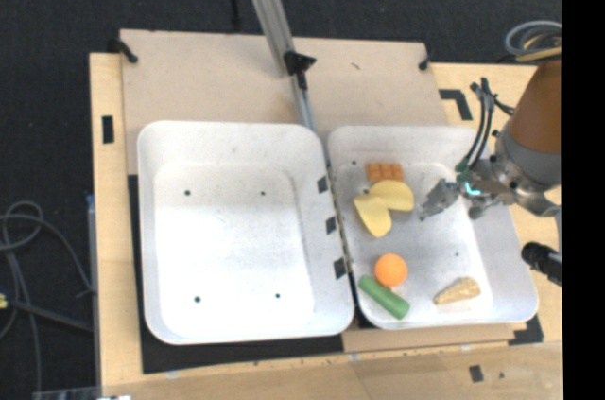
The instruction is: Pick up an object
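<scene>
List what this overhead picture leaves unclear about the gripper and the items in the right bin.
- Gripper: blurred and small in the camera view, so whether it is open or shut cannot be read.
- Arm: cut off by the right edge of the camera view.
- Green item: its top end is overlapped by the orange ball.
- Two yellow pieces: they overlap, so the edge between them is unclear.
- Brown waffle-like piece: too small to identify.

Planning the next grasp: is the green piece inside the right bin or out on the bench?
Inside. The green piece lies flat on the right bin floor at its near-left corner, beside the orange ball.
</scene>
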Controlling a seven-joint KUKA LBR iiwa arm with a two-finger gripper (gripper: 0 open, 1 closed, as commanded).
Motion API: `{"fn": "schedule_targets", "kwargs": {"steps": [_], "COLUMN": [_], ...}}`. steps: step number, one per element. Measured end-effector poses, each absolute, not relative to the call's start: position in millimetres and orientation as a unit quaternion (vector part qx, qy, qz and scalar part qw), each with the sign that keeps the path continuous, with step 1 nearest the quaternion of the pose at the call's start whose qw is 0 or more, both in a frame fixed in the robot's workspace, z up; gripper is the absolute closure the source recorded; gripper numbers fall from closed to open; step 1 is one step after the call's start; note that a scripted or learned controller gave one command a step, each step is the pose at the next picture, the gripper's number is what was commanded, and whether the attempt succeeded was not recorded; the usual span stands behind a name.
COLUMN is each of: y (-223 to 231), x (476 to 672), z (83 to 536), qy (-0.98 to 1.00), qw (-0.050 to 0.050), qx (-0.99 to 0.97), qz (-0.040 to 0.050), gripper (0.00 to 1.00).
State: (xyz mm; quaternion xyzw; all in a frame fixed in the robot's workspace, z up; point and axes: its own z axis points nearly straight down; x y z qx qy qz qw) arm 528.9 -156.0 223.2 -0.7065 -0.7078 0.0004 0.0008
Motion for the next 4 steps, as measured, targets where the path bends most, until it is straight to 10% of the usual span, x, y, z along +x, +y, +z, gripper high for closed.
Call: {"fn": "schedule_targets", "kwargs": {"steps": [4], "y": [-153.6], "x": [524.0], "z": [99.8], "qy": [-0.706], "qw": [0.000], "qx": [-0.708], "qz": [0.0011], "gripper": [0.00]}}
